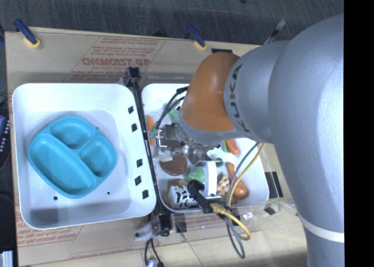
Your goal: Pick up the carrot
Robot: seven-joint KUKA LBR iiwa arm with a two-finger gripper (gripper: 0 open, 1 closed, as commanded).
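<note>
Reaching in from the right, the grey arm [304,102] hangs over the right bin [161,92], its orange band [211,93] covering much of the bin's far half. The gripper [170,136] sits low under the wrist, over the left part of that bin, and whether it is released or clenched cannot be told from this angle.

The carrot [151,124] appears to be the slim orange piece lying along the right bin's left wall, just left of the gripper; contact between the two cannot be made out. A round brown disc [175,165] lies nearer than the gripper, with a small green item [197,174] just to its right and a black-and-white patterned object [180,197] at the near edge. On the right side of the bin a red-orange piece [232,145] pokes out from beneath the arm, and a brownish-orange lump [239,190] rests nearer (several things here share the carrot's colour, so the naming is cautious).

In the left bin [35,99] a blue divided plate [71,155] lies slantwise across the floor, well apart from the gripper. Both bins rest on brown cardboard [111,55] with red print, held at the far edge by two blue clamps [26,32].
</note>
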